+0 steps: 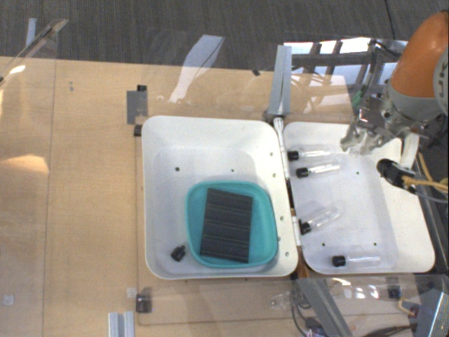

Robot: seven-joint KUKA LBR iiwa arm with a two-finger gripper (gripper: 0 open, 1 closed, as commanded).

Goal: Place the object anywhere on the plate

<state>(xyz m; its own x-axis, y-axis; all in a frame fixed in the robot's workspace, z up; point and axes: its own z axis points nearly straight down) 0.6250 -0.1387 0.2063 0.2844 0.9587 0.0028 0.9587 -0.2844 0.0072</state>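
Tubes, clear with black caps, lie scattered in the right bin point(414, 244): two point(313, 161) at about 10 o'clock of its floor, one point(319, 218) near the centre-left, one point(356, 260) at 6 o'clock by the front rim. Teal plate point(265, 220) sits in the left bin point(161, 188), already carrying a dark ribbed slab point(226, 224); a small black piece point(178, 253) rests at the plate's 8 o'clock, on bin floor. Gripper point(361, 140) hangs over the right bin's 12 o'clock edge, nothing visible between its tips; spread of the fingers cannot be read at this angle. Judgement: pick not yet made. Best target is probably a 10 o'clock tube, nearest the tool. Straddle the tube across its width, descend squarely, and close mid-body, since clear round tubes likely roll or slip.
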